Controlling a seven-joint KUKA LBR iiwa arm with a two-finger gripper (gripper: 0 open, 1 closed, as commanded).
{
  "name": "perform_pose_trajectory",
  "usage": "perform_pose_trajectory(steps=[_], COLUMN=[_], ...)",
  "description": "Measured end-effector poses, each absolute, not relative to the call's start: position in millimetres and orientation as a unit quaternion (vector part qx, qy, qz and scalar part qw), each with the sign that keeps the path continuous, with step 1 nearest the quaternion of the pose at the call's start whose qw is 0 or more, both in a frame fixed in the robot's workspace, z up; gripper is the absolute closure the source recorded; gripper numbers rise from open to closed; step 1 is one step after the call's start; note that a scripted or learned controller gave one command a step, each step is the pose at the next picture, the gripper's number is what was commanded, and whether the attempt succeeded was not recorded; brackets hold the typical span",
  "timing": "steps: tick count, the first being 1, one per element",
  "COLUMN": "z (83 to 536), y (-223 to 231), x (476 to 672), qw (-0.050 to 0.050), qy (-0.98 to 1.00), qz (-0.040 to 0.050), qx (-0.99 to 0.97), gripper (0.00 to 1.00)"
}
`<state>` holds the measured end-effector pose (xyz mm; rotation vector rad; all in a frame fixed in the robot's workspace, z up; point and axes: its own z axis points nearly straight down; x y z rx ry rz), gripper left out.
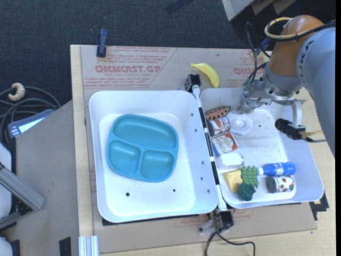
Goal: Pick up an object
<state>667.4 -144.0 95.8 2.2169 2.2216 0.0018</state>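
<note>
- I see the gripper (250, 101) low over the back edge of the right bin (308, 159); I cannot tell its state.
- A clear cup (242, 124) sits just in front of it.
- Along the right bin's front edge I see a blue bottle (278, 169), a green toy (248, 181) and a yellow block (232, 179).
- The left bin (101, 137) holds a blue divided plate (142, 148).
- A banana (206, 72) lies on the board behind the bins.

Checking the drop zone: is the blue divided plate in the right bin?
No, the blue plate lies in the left bin.
</note>
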Motion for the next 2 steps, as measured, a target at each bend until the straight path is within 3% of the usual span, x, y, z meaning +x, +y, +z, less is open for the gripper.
perform_pose_trajectory(steps=[1, 2], z=[96, 87], y=[-144, -98], x=[667.3, 666.9], qw=[0.001, 0.002], qy=[0.708, 0.707], qz=[0.0004, -0.0019], qx=[0.706, 0.707], gripper=[0.00, 0.00])
